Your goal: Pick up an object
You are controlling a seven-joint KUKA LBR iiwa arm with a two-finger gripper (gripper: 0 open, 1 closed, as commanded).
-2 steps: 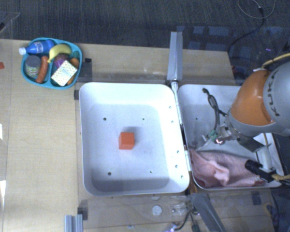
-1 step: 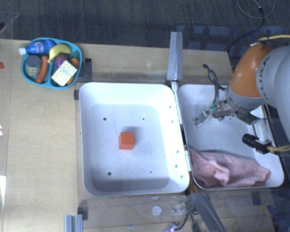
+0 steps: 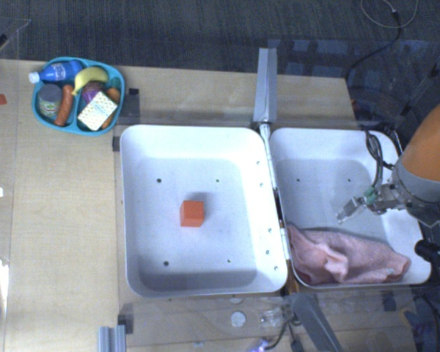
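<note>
Although the gripper [image 3: 350, 210] was poised over the right bin [image 3: 315, 152] with fingers parted and empty, just beyond the pink cloth [image 3: 345, 257], a limp fold could be pinched and slip.

Worktop [image 3: 59, 218]: pale wood surface, running from the left edge of the view to past the bins. Directly on it: two shallow white bins side by side, edges touching at centre. Left bin [image 3: 143, 152] sits centre; right bin [image 3: 315, 145] at 3 o'clock. Blue tray [image 3: 38, 112] of toy food at 10 o'clock, well apart from the bins. Small red tag [image 3: 0, 100] at far 9–10 o'clock, near the left edge.
</note>
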